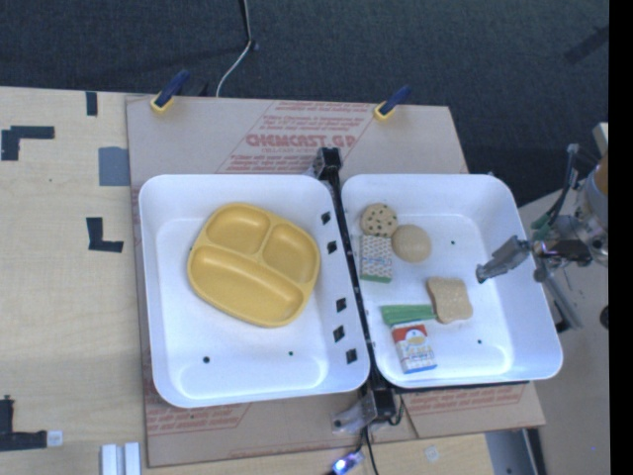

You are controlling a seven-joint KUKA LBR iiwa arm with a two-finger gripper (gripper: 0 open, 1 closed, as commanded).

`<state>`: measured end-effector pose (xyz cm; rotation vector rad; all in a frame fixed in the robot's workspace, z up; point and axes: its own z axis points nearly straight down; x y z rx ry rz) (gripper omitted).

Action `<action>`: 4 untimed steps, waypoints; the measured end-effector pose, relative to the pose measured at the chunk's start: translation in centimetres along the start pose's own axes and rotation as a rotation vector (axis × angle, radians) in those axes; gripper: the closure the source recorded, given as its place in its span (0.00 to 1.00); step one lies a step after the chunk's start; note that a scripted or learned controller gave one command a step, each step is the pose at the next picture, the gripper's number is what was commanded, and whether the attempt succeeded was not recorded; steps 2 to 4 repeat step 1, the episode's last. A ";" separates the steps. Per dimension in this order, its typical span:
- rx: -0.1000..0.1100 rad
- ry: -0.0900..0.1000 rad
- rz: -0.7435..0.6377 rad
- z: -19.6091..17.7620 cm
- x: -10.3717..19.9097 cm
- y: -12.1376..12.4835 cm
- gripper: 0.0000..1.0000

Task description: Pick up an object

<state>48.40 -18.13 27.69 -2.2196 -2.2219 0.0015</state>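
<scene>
The bread (450,300) is my likeliest pick. It lies flat on the floor of the right bin (495,359), nearest to my gripper (502,259), a little below and to the left of it. I judge it light and a bit soft, like a toy food piece, with a matte skin that should not slip. It sits low, so I would come straight down and pinch it across its shorter width, taking the two side edges rather than the flat top.

Farther left of me is the ball (411,242), round and likely to roll out of a pinch unless I close across its middle. Beyond it, against the wall between the bins, the cookie (377,219) lies above a pale wrapper (376,258); both are thin and flat, hard to get under. Down and left of the bread lies a green strip (407,314), and below that a small red-and-white carton (415,348), stiff-sided by the look of it.

My gripper hangs over the right edge of this bin, touching nothing that I can make out and with nothing between its tips. Whether they stand apart or together I cannot tell; they show as one grey shape.

In the left bin (178,364), well away from me, rests a yellow tray (255,263).
</scene>
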 end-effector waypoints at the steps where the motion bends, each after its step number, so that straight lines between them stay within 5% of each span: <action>1: 0.005 0.002 0.000 5.9 1.0 0.1 0.00; 4: 0.005 0.002 0.000 5.9 1.0 0.1 0.00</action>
